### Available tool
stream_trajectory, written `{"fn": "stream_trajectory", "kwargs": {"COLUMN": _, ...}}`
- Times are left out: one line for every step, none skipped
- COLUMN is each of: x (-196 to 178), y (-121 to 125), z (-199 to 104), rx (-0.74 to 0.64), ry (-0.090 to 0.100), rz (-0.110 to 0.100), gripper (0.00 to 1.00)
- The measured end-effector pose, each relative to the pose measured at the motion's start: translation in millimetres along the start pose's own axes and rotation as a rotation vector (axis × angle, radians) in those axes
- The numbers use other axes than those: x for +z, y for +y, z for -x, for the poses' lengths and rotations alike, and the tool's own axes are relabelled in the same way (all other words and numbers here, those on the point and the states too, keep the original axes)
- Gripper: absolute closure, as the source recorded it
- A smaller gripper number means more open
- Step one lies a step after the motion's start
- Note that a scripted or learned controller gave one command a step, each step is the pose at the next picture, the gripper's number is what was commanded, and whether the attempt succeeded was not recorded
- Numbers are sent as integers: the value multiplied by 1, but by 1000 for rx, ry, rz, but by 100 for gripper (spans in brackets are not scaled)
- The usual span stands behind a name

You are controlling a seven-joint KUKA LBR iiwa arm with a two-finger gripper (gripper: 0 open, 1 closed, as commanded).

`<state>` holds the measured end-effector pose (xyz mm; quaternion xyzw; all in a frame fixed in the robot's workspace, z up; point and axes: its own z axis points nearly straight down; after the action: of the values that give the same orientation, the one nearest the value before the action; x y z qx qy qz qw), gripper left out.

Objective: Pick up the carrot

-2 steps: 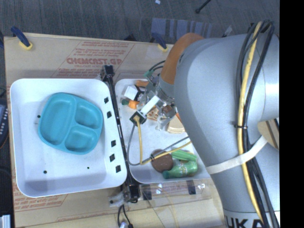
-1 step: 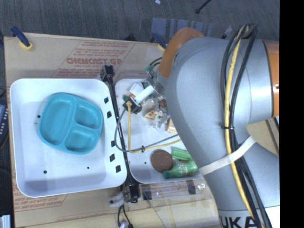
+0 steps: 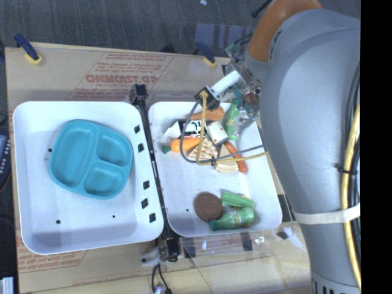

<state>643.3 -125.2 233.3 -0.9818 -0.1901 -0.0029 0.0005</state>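
Camera view: grey arm (image 3: pixel 312 103) with orange band (image 3: pixel 278 17) comes in from the right and covers the right bin's (image 3: pixel 184 219) right rim. Gripper (image 3: pixel 229 106) sits over the far right corner of the right bin, low in a clutter of items; its tips are buried among cables and toys, so cannot tell how far it is spread or if it pinches anything. Carrot (image 3: pixel 236 157) is a thin orange piece lying at a slant near the right bin's right edge, just below the gripper, partly under a tan loop of cable (image 3: pixel 242 157) that crosses it. Nothing seen between the pincer tips for sure. Around it, all crowded in the far half of the right bin: a white block (image 3: pixel 217 131) touching the carrot's upper end, a green item (image 3: pixel 231 118) right at the gripper, an orange piece (image 3: pixel 208 115) beside it, a waffle-like tan piece (image 3: pixel 205 149), a small orange item (image 3: pixel 173 146) near the bin's left wall. Near edge of the right bin: brown round cookie (image 3: pixel 209 206) with a green bottle (image 3: pixel 234 218) just beside it, and another green piece (image 3: pixel 236 199) touching that. Left bin (image 3: pixel 37 225) carries a blue divided plate (image 3: pixel 90 158), about centre, well apart from the gripper. Black clips (image 3: pixel 146 185) run along the seam between the bins.
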Motion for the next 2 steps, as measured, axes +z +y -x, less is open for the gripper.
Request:
{"fn": "stream_trajectory", "kwargs": {"x": 118, "y": 15, "z": 4, "rx": -164, "ry": 8, "rz": 6, "gripper": 0}}
{"fn": "stream_trajectory", "kwargs": {"x": 124, "y": -28, "z": 8, "rx": 105, "ry": 30, "rz": 24, "gripper": 0}}
